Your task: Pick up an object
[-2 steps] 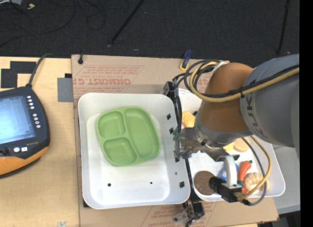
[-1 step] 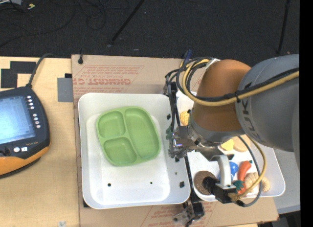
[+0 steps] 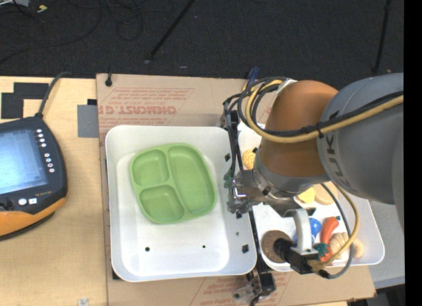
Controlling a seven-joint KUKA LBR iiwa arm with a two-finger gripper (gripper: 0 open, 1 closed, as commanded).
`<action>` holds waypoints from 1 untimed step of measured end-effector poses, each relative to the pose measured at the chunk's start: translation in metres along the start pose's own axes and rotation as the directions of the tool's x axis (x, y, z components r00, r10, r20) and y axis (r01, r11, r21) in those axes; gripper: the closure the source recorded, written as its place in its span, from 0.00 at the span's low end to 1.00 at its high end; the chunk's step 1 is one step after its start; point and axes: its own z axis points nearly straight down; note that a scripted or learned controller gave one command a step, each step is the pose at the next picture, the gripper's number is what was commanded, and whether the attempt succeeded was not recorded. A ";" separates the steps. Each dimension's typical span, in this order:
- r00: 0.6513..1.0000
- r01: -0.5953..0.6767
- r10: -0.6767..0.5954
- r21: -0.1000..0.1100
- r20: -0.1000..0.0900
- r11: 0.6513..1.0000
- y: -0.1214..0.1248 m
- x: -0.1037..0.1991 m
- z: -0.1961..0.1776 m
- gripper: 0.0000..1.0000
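The right bin (image 3: 376, 248) holds several small objects. Among them are a yellow piece (image 3: 248, 159) near the bins' divider, a brown ring-shaped piece (image 3: 272, 243), a blue piece (image 3: 314, 225), an orange carrot-like piece (image 3: 329, 228) and tan pieces (image 3: 323, 196). The arm's orange band (image 3: 297, 123) and grey body hang over this bin and hide much of it. My gripper (image 3: 237, 194) is down at the bin's left side, next to the divider, just below the yellow piece. I see nothing held in it.
The left bin (image 3: 125, 258) holds a green three-compartment plate (image 3: 173, 183). A tablet with an orange rim (image 3: 26, 173) lies on the bench at the far left. Cables (image 3: 254, 97) loop around the wrist. Cardboard (image 3: 151, 100) lies under both bins.
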 end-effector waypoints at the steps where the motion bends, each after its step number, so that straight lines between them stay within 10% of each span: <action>1: 1.000 -0.001 0.001 0.003 0.001 1.000 0.006 -0.005 0.012 1.00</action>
